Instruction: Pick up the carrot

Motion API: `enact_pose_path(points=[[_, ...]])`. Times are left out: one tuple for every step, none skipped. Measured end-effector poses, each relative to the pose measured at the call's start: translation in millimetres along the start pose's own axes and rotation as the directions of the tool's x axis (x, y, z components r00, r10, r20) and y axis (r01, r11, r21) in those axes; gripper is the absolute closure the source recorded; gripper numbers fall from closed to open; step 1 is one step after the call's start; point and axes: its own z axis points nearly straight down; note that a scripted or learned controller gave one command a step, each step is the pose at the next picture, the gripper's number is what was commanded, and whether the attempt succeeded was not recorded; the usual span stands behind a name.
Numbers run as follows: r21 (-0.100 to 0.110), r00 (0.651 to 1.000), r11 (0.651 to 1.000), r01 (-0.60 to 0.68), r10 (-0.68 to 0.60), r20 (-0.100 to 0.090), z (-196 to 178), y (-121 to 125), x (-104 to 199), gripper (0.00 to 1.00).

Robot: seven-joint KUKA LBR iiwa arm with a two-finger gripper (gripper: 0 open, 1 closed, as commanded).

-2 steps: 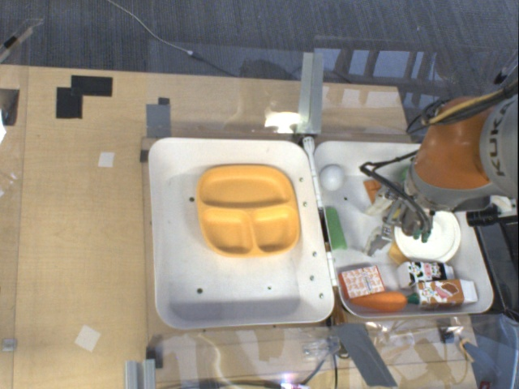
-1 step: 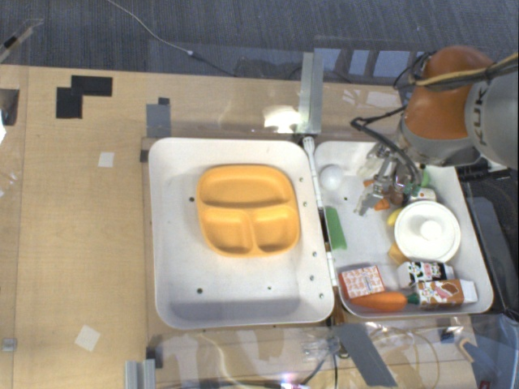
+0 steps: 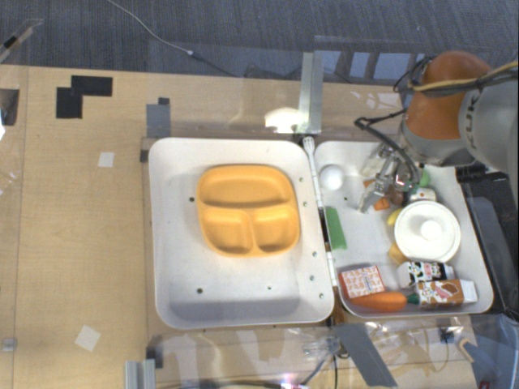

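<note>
The carrot (image 3: 379,302) is orange with a green end. It lies flat along the near wall of the right bin (image 3: 484,275), between a small red-patterned box (image 3: 362,281) and a brown and white carton (image 3: 439,292). My gripper (image 3: 378,193) hangs over the far middle of the same bin, well behind the carrot and apart from it, with the grey arm and its orange band (image 3: 442,96) behind it at the upper right.
A white bowl (image 3: 427,230) stands between gripper and carrot, with small yellow items (image 3: 394,217) at its left edge. A white ball (image 3: 331,177) and a green block (image 3: 335,227) lie near the divider. The left bin (image 3: 172,217) holds a yellow divided plate (image 3: 247,209).
</note>
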Motion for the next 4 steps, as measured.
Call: enact_pose_path(points=[[-0.001, 0.999, 0.999, -0.033, 0.033, 0.000, 1, 11, 12, 0.00], [-0.004, 0.999, 1.000, -0.029, 0.029, 0.018, -16, 13, 7, 1.00], [-0.006, 0.992, 0.992, -0.127, 0.127, 0.005, -103, 76, 48, 1.00], [-0.003, 0.989, 0.989, -0.148, 0.148, -0.008, -98, 126, 133, 1.00]])
